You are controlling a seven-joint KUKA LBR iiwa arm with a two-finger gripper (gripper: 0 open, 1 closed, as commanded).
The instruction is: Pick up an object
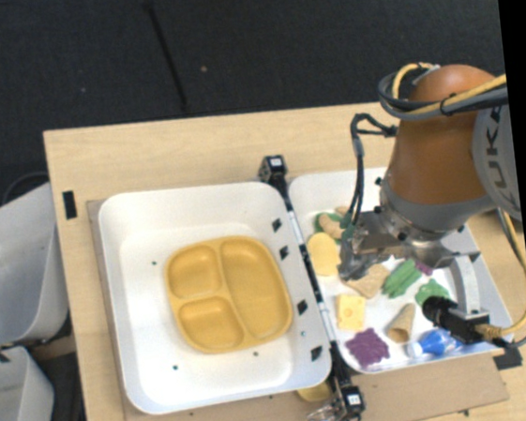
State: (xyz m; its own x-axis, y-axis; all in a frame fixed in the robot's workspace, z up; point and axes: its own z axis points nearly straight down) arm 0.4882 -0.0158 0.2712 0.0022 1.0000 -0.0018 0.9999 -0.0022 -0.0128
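Observation:
My gripper [358,258] hangs low in the right bin [317,187], under the orange wrist, above a tan piece [372,285] and beside a pale yellow round piece [323,255]. Around it lie several toy foods: a yellow cheese wedge [351,312], purple grapes [366,346], a tan cone [403,323], a blue piece [434,342] and a green piece [401,279]. The arm hides much of the bin's right half. I see nothing held in the gripper.
The left bin [128,267] holds a yellow divided plate [227,292]. A ridge with black clips [297,248] separates the two bins. A small green and white piece [326,221] lies near the right bin's back left.

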